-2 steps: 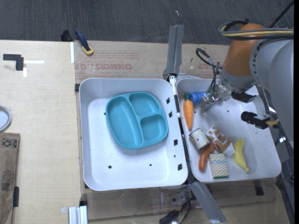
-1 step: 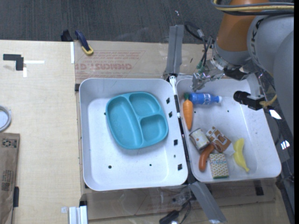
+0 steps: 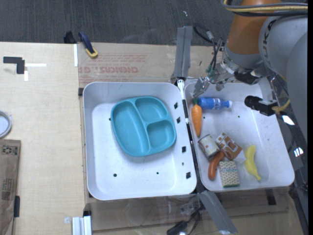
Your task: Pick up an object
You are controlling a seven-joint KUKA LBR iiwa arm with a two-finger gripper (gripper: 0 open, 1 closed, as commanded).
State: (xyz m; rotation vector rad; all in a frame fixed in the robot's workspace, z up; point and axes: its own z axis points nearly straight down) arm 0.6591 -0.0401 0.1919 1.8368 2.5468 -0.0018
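White plastic forms both bins, and the right bin point(image 3: 274, 146) holds everything worth picking. Nearest the camera lies a small greenish box point(image 3: 229, 174), with a red sausage point(image 3: 214, 165) just beside it on its left and a yellow banana point(image 3: 251, 161) on its right. A little farther sit a small can point(image 3: 208, 144) and a brown-and-white carton point(image 3: 229, 146), close together. Beyond them an orange carrot point(image 3: 196, 119) lies along the bin's left wall, and a blue bottle point(image 3: 213, 103) lies on its side at the far end, touching the carrot's top. That makes one of each — seven things in all. The left bin point(image 3: 93, 146) holds a single teal divided plate point(image 3: 143, 126). Farthest back, the gripper point(image 3: 204, 84) hangs at the right bin's far-left corner, just above the bottle; whether its fingers are spread or closed I cannot tell, and nothing shows between them. I judge the step to be the approach — nothing is picked yet. The next move likely calls for a descent onto the bottle or carrot top, centred so the close wall does not block a finger.
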